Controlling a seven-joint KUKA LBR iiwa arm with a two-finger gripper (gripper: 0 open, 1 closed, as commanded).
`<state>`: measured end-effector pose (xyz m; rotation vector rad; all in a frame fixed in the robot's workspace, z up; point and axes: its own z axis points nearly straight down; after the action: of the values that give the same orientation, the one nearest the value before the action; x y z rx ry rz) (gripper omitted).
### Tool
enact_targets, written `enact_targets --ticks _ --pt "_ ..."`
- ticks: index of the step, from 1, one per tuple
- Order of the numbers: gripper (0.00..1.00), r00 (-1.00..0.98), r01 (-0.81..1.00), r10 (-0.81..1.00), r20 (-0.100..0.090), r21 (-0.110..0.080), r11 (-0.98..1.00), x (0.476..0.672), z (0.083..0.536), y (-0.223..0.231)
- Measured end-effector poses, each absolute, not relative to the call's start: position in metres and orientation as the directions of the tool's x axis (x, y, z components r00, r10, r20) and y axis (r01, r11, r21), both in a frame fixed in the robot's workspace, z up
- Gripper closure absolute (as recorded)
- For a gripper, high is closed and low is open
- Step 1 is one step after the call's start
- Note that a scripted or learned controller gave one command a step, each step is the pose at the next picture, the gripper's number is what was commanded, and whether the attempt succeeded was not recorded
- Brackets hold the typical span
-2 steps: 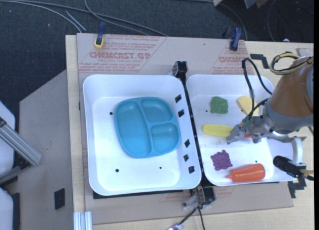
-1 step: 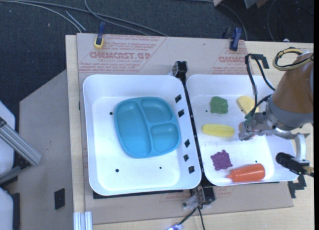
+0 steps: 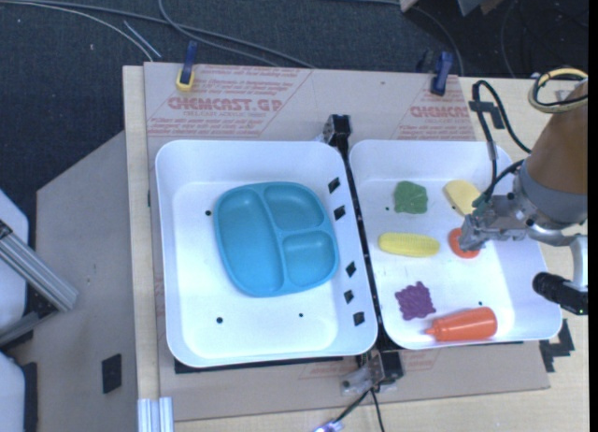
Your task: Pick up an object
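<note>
Here, 2 white bins side by side, with the gripper point(image 3: 475, 231) low in the right bin point(image 3: 523, 323) at its right part. Fingers set down around a small orange-red piece point(image 3: 462, 244), touching it; grip width hard to read, cannot tell whether closed on it. Yellow wedge point(image 3: 460, 194) just above the gripper, green lump point(image 3: 410, 197) up-left, yellow banana point(image 3: 408, 245) left, purple bunch point(image 3: 415, 300) down-left, carrot point(image 3: 463, 324) below. Blue tray point(image 3: 276, 237) well left, in the left bin point(image 3: 187, 318).

One fixed camera above the bench point(image 3: 234, 93), angled down over both bins point(image 3: 187, 327)
</note>
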<state>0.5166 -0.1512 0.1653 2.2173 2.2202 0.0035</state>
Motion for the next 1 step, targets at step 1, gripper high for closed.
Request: enact_targets --ticks 1 --pt "1.00 0.000 1.000 1.000 -0.002 0.005 0.000 0.5177 0.2099 -0.1568"
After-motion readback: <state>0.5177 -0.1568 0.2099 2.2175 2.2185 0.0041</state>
